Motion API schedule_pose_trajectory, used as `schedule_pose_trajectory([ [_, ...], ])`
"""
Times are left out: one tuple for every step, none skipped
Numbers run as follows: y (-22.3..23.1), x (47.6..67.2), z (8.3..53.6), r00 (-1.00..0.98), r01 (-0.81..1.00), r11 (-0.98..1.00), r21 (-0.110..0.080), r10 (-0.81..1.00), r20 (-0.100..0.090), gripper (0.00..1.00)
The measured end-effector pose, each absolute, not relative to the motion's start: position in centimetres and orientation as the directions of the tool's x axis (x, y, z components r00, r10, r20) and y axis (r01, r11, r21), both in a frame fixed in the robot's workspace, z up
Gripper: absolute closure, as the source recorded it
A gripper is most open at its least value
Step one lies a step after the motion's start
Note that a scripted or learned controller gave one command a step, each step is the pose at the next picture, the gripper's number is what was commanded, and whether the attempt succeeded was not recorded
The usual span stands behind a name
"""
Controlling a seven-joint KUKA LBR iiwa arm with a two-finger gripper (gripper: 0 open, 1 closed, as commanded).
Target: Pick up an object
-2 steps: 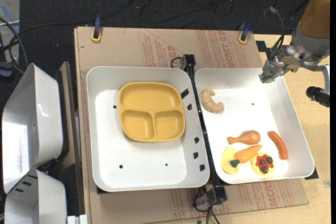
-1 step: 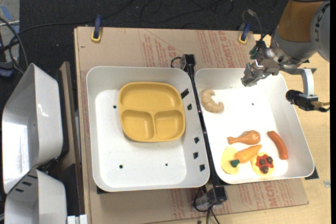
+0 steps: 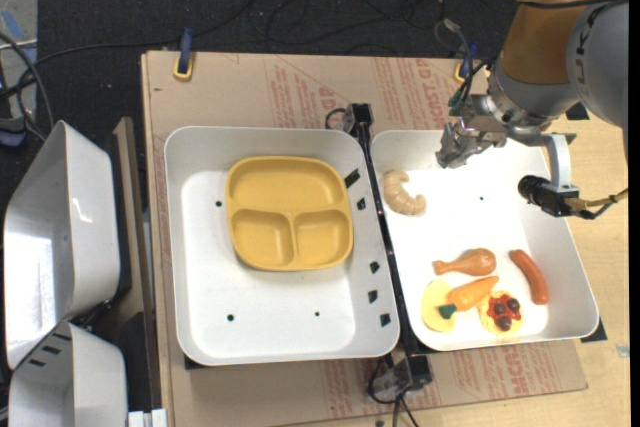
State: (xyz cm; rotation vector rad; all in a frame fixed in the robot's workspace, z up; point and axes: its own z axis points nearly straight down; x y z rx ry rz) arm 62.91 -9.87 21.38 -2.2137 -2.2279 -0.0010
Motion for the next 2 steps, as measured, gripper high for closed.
schedule_pose_trajectory([
  [-4.4,62.2,20.6,-0.008,1.000,0.008,-0.003,1.000,0.002,1.00],
  [0.2,61.0,21.3,-0.008,1.000,0.008,-0.002,1.000,0.002,1.00],
])
